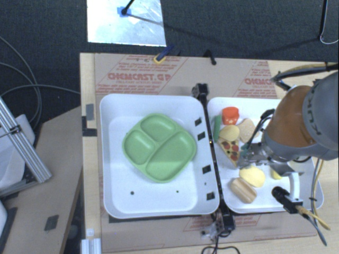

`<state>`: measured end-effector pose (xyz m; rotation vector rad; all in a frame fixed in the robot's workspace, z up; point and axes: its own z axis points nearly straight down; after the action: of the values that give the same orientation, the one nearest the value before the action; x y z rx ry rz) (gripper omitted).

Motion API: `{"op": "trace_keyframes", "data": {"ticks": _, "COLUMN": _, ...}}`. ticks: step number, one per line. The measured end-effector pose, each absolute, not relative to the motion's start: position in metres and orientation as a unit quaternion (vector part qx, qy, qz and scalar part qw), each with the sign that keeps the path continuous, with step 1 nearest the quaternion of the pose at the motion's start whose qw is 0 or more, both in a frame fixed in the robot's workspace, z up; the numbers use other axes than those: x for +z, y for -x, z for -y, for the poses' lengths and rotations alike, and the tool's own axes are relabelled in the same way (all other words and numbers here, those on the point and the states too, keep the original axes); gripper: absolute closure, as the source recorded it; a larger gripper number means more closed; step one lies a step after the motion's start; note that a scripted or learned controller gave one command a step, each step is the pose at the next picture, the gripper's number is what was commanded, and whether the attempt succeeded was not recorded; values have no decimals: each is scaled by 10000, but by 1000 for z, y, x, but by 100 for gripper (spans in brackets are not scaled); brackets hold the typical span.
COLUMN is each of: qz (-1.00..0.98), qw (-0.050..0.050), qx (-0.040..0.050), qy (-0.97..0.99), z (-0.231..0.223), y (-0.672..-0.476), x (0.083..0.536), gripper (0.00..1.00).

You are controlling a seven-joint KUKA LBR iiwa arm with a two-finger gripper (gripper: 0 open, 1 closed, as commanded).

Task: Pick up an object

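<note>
In the right bin, a tan bread roll lay nearest, with a yellow lemon-like piece just behind it. The gripper hung low over the toy food beside a pizza slice; its grip could not be made out. Farther back sat an orange-red piece. A green divided plate rested in the left bin.

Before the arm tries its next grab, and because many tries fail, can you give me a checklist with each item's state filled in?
1. Gripper over the right white bin: ok.
2. Graspable things nearby, yellow lemon-shaped toy and pizza-slice toy: ok.
3. Something between the fingers already: cannot tell.
4. Toys well separated: not ok, they crowd together, tan bread-roll toy touching the lemon.
5. Green divided plate in the left white bin, out of the arm's way: ok.
</note>
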<state>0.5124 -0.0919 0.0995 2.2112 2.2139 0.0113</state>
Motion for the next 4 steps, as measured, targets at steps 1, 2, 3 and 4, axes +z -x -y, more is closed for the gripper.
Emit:
{"op": "trace_keyframes", "data": {"ticks": 1, "qz": -7111, "qw": 42, "qx": 47, "qy": -7031, "z": 38, "y": -562, "x": 190, "gripper": 100}}
{"op": "trace_keyframes", "data": {"ticks": 2, "qz": -7100, "qw": -27, "qx": -4, "qy": -7042, "z": -13, "y": -483, "x": 184, "gripper": 100}}
{"op": "trace_keyframes", "data": {"ticks": 3, "qz": -7114, "qw": -11, "qx": 16, "qy": -7028, "z": -89, "y": -486, "x": 184, "gripper": 100}}
{"op": "trace_keyframes", "data": {"ticks": 4, "qz": -7096, "qw": -5, "qx": 1, "qy": -7046, "z": -121, "y": -519, "x": 128, "gripper": 100}}
